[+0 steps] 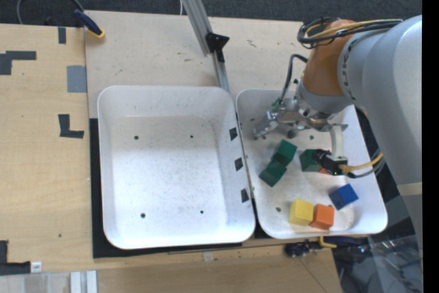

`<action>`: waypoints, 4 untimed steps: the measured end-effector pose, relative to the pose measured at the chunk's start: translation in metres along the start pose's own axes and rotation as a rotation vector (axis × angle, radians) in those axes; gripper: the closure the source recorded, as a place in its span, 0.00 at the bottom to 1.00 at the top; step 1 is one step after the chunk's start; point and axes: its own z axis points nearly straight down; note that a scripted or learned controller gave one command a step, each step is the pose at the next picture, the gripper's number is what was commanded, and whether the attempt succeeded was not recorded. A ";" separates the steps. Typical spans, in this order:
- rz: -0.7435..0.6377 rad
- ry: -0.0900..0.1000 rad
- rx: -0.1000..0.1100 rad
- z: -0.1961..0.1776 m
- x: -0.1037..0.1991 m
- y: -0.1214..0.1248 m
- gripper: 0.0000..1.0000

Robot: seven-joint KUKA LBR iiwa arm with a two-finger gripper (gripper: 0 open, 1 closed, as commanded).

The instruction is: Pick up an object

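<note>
Several small blocks lie in the right bin [370,216]. Two green blocks [278,161] sit one against the other near its middle. A dark green piece with a red spot [313,160] lies just right of them. A blue block [343,195], a yellow block [300,211] and an orange block [323,216] rest near the front rim. My gripper [269,124] hangs low over the back left part of this bin, just above and behind the green blocks. Nothing shows in its grasp.
The larger left bin [110,106] stands next to the right one, its wall close to the gripper's left. A slanted metal bar [195,3] runs down to the gap between the bins. The grey arm [384,79] covers the right bin's far right side.
</note>
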 end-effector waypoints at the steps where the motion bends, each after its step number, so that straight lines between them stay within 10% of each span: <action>1: -0.001 0.001 -0.004 -0.013 0.001 0.001 1.00; 4: -0.001 0.000 -0.011 -0.165 -0.002 -0.009 1.00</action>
